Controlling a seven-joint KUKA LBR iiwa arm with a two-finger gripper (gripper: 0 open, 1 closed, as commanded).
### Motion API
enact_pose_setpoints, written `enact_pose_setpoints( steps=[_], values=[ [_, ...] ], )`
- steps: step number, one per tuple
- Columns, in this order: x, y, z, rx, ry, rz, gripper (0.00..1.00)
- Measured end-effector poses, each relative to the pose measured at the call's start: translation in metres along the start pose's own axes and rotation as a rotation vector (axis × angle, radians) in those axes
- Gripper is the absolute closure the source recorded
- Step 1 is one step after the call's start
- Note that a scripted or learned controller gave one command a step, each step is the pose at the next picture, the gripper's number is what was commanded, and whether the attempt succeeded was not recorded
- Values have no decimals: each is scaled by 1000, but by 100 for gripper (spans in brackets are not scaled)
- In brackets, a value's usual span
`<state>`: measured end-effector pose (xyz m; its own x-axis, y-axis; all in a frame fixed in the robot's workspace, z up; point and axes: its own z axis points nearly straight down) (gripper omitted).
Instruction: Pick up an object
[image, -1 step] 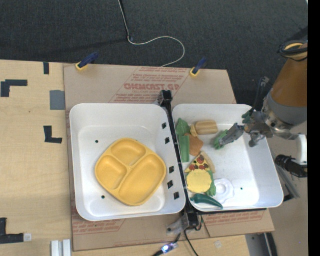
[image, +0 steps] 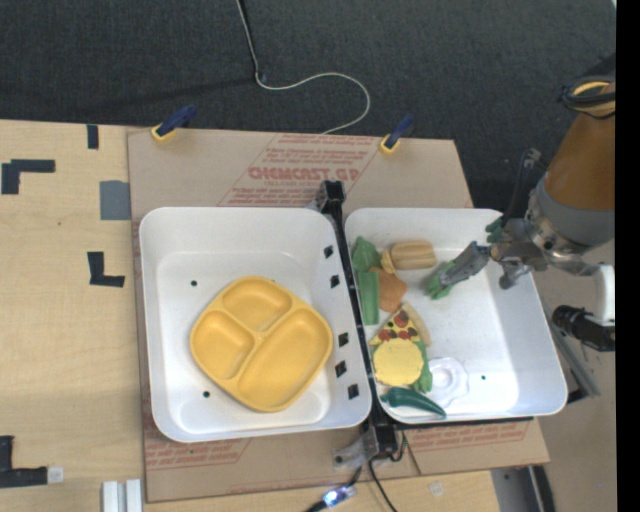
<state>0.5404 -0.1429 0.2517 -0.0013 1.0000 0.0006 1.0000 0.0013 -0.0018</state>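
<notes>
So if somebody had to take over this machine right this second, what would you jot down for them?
Gripper: low over the right bin, fingers around a green piece; a firm hold isn't certain.
Left bin: yellow divided plate.
Right bin, left side: bread roll, pizza slice, yellow round piece, other toy food.
Done: reached the pile.
Left: lift the piece clear.

R bin (image: 520, 395): open floor at frame centre-right; L side is crowded by toy food (image: 398, 330). L bin (image: 165, 260) is mostly taken by yellow tray (image: 262, 343); margins are left.
</notes>
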Motion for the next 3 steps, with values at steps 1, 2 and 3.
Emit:
enact_pose_setpoints(
  steps=[1, 2, 3],
  values=[
    [-4, -3, 63, 5, 0, 2, 0],
    [-10, 3, 117, 5, 0, 1, 0],
    [-10, 4, 167, -3, -1, 2, 0]
  ],
)
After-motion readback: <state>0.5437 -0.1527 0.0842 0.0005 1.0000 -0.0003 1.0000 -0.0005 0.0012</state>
